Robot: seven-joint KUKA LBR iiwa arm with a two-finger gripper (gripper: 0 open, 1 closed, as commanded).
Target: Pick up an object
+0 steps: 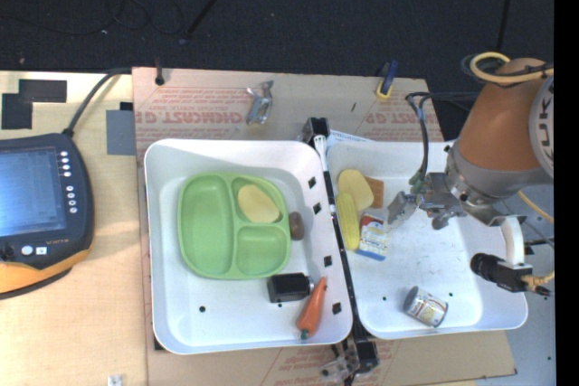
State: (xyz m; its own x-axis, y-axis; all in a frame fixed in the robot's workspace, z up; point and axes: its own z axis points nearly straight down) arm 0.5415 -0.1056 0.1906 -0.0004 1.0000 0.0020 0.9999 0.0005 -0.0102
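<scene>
Four objects are lying in the right bin (507, 316): a yellow corn cob (348, 217), a yellow slice (355, 187), a small carton (372, 235) and one tin can (425, 307). The gripper (407, 203) is hovering beside the carton; its jaws are blurring together, so their state cannot be told. The left bin (172, 303) is holding one green divided plate (213, 230), one carrot (311, 306) and one black block (289, 287)

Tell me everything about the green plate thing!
The green plate is a roundish divided tray that looks like smooth plastic. Raised ridges split it into three compartments: one big one on the view's left and two smaller ones on the right. It lies flat, right side up, in the left white bin. A pale yellow piece sits in its upper right compartment; the other two hold nothing. A small brown thing lies right by its right edge, and a black block sits just below it.
</scene>
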